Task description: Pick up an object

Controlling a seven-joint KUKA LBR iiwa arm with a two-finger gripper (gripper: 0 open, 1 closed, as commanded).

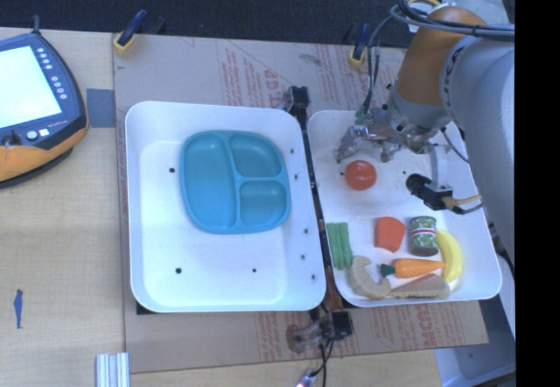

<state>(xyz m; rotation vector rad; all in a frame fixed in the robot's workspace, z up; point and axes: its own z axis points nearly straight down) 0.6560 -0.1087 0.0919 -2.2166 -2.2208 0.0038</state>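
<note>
Camera view: one tomato [360, 174], one carrot [416, 268], one banana [451, 256].

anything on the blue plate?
No, the blue plate in the left bin is bare; the toy food, including the tomato, lies in the right bin.

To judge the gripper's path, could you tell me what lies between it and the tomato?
Camera view: only a short bare strip of white bin floor separates the gripper from the tomato just below it.

Robot lab: clamped bench [262, 70], teach pendant [35, 109]
</note>
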